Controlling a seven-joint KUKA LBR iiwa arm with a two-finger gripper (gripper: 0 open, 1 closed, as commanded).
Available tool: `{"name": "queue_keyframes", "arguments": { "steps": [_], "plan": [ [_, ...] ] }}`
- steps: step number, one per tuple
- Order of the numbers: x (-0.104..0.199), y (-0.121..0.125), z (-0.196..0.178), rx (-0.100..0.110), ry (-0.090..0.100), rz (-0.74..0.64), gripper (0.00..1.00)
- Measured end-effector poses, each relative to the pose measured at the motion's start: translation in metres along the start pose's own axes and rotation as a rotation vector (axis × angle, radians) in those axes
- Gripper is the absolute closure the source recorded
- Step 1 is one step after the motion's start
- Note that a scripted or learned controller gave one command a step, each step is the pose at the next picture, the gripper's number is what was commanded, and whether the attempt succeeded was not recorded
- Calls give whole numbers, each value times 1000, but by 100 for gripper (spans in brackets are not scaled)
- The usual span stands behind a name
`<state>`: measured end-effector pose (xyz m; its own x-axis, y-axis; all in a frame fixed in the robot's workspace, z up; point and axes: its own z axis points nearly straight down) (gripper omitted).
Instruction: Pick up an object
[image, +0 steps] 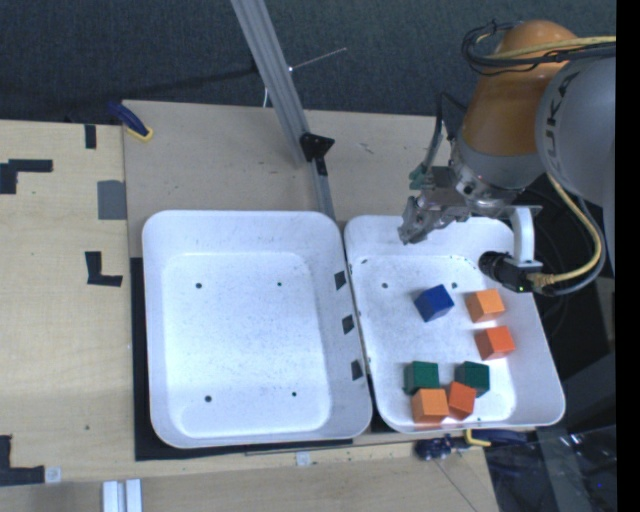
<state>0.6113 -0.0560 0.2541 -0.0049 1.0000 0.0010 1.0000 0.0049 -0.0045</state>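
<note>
The tool (415, 230) hangs above the right bin's (385, 245) far rim, its opening too small to tell, while the blue cube (434, 302) lies near below, probably light, stiff and smooth, best pinched across two flat opposite faces.

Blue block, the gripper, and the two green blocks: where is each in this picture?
Blue block (434, 302), camera view, its top face.
Gripper (416, 228), camera view, between its fingertips.
Left green block (421, 375), camera view, its top face.
Right green block (472, 376), camera view, its top face.
</note>
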Motion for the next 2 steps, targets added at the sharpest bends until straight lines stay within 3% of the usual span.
{"name": "queue_keyframes", "arguments": {
  "steps": [2],
  "plan": [
    [80,-43,16,-1,0,-1,100]
  ]
}}
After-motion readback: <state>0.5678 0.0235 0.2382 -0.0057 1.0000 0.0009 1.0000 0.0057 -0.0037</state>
